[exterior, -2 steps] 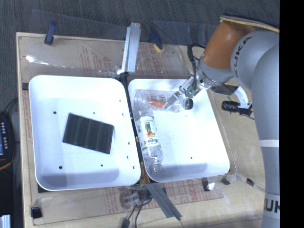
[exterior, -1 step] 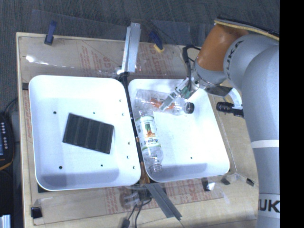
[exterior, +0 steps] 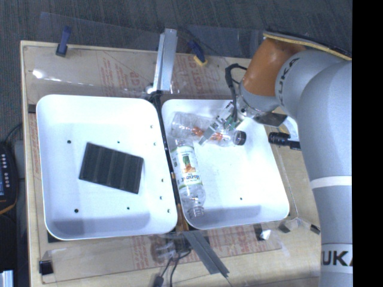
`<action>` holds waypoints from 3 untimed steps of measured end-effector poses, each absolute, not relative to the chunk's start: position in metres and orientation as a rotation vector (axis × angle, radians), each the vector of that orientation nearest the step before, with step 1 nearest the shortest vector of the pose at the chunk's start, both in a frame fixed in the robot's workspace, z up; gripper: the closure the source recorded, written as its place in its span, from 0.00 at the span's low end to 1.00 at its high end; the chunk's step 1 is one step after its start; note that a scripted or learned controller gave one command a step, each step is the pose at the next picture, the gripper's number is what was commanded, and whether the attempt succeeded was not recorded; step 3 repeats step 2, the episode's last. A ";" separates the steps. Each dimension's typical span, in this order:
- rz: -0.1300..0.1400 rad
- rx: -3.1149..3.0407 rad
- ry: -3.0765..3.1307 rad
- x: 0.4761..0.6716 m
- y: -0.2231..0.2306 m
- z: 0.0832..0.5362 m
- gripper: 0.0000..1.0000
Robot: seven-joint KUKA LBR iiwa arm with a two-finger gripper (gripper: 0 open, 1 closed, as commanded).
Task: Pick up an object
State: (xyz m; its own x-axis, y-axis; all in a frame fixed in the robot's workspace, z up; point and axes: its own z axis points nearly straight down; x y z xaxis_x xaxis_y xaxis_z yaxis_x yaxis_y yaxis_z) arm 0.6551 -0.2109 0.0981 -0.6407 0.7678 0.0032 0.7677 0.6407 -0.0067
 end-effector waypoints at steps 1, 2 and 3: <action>0.010 -1.315 -2.834 0.654 -0.209 0.104 1.00; 0.001 -1.297 -2.857 0.646 -0.176 0.199 1.00; 0.001 -1.297 -2.857 0.646 -0.176 0.199 1.00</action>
